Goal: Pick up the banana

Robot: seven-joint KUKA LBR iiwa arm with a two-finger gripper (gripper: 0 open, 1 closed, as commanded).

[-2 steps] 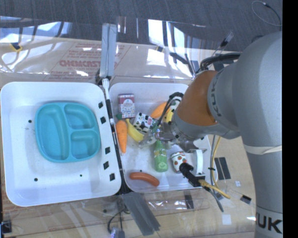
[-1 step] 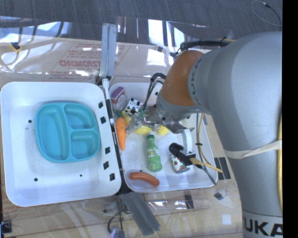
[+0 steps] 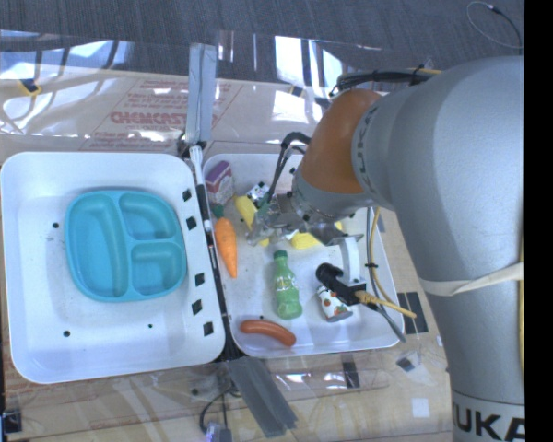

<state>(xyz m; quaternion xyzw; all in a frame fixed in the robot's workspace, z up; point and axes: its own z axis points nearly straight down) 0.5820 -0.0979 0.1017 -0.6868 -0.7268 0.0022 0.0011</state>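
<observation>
— Yellow banana (image 3: pixel 247 211): where is it?
— Centre of the frame, in the right bin (image 3: pixel 387 339), partly hidden under the gripper (image 3: pixel 269 221), which hangs right over it. More yellow shows to the right, below the wrist.
— Fingers pinching it?
— Cannot tell; the wrist hides them.
— What crowds it?
— An orange carrot (image 3: pixel 226 246) just to its left along the divider, a purple-labelled cup (image 3: pixel 219 179) above, a green bottle (image 3: pixel 286 286) below, a sausage (image 3: pixel 267 332) at the lower edge. The left bin (image 3: pixel 28 339) holds a blue tray (image 3: pixel 125 245).
</observation>
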